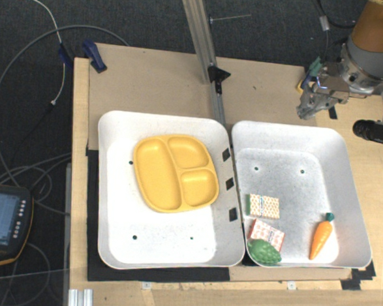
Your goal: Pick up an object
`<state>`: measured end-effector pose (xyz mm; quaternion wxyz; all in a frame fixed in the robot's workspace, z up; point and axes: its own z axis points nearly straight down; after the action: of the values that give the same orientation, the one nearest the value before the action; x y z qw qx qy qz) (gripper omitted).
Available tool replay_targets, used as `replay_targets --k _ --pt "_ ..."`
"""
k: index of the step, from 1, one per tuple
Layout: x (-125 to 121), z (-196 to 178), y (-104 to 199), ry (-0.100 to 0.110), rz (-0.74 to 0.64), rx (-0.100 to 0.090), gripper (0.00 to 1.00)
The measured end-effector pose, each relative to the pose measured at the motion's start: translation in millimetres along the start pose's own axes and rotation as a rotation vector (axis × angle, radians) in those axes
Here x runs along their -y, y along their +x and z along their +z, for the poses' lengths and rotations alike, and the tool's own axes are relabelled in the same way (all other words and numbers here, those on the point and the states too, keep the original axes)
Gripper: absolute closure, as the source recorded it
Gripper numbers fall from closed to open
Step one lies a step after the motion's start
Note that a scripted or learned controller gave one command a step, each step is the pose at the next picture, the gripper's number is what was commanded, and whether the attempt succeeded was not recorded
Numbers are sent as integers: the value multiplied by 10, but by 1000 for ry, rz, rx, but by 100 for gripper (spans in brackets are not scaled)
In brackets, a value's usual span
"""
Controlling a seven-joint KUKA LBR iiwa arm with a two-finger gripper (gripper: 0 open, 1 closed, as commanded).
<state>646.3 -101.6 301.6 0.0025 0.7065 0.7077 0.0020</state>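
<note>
1. Two white bins: left bin (110,241), right bin (347,166).
2. One yellow divided plate (175,173), three compartments.
3. One toy carrot (321,236).
4. One green veggie thing (264,252).
5. Two little patterned packets: pale packet (264,205) and red packet (266,233).

Glossy yellow plastic tray (174,173), matt wooden bench (151,81)
</note>
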Motion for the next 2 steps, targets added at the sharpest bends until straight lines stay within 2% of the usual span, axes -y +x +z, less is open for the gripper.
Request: replay_targets --k 1,2 --pt "-50 192 471 10 -4 -3 100" --pt "-133 278 943 9 -4 -2 100"
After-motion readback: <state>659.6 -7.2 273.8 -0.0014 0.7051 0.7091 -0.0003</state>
